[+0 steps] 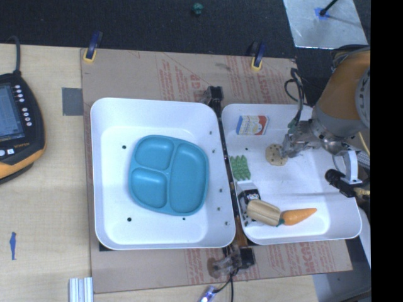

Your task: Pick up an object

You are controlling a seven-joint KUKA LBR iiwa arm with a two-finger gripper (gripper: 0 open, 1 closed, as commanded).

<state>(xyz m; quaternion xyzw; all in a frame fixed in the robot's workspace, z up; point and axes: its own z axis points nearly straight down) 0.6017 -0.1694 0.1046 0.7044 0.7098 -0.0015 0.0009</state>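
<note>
Cookie point(274, 155): round, tan, speckled, flat in right bin point(340, 228), touching the fingers' tips
Fingers point(289, 150): cannot tell how open

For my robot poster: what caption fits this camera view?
Gripper down by the cookie in the right bin; blue plate in the left.

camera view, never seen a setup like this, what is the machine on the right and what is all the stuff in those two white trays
This is one picture from a camera fixed above a bench, looking down at a slant. The grey and orange shape at the right is a robot arm; its end effector hangs low over the right bin, right by a tan cookie. Whether it grips anything cannot be told. That bin also holds a small carton, a green piece, a bread roll and a carrot. The left bin holds a blue divided plate. A handheld controller lies at far left.
</note>
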